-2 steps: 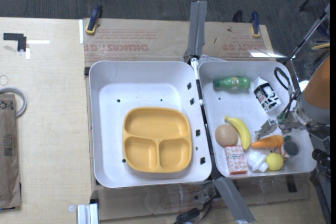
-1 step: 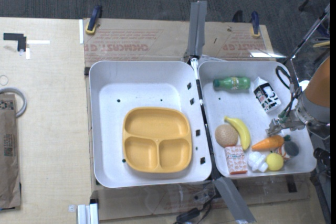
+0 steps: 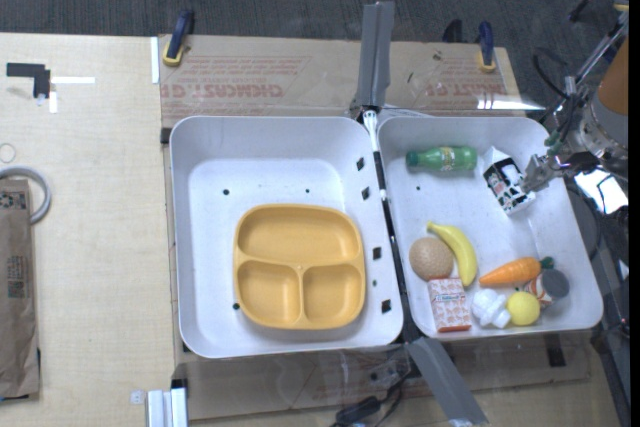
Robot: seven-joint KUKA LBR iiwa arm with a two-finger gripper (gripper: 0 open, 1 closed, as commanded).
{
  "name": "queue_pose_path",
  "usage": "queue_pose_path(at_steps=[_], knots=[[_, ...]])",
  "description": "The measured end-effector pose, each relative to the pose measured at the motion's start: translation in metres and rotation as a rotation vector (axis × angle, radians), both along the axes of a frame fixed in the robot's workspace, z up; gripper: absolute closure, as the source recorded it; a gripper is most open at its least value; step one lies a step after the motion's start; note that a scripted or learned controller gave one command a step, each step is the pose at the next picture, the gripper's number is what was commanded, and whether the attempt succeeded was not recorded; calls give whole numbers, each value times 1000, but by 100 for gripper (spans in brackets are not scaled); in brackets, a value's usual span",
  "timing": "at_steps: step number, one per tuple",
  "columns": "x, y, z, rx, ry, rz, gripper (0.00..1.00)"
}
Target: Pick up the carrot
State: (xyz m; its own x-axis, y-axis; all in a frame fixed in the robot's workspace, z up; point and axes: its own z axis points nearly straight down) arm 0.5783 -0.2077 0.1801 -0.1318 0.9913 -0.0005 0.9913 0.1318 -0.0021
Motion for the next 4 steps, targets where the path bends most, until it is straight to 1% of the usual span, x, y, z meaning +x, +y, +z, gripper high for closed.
queue_pose_path(at_steps=[1, 2, 3, 4], knots=[[64, 27, 7, -2, 3, -341, 100], [80, 51, 5, -4, 4, -841, 100], [75, 17, -33, -5, 5, -1235, 100], [72, -13, -72, -3, 2, -1157, 100]])
